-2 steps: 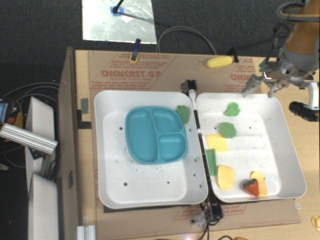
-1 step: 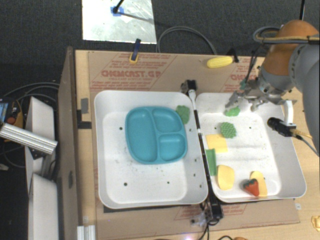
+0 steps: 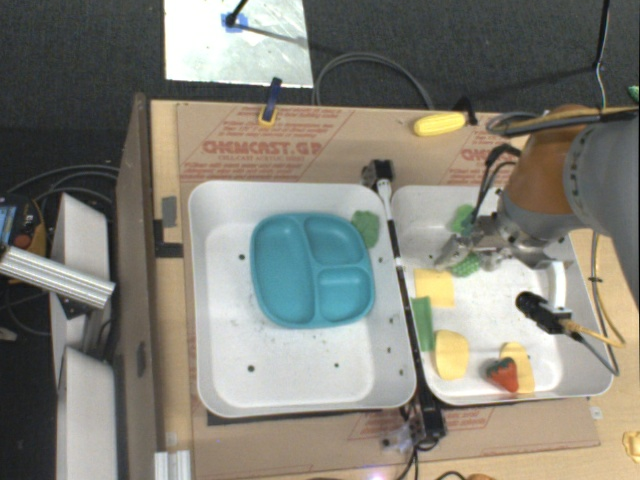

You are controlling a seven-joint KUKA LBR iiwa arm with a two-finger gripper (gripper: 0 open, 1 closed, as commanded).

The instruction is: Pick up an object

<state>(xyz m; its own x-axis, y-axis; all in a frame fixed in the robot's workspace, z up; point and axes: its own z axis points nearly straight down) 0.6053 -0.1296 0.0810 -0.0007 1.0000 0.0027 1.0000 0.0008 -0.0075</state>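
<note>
One pincer (image 3: 474, 252) hung over a green object (image 3: 463, 266) at the right bin's (image 3: 492, 316) ten o'clock; whether it was apart or together could not be told.

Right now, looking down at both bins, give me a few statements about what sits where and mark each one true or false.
1. The blue plate lies in the left bin. True.
2. The gripper is over the left bin. False: it is over the right bin.
3. The yellow block lies on the plate. False: it lies in the right bin, close to the wall between the bins.
4. A red thing lies near the right bin's front edge. True.
</note>
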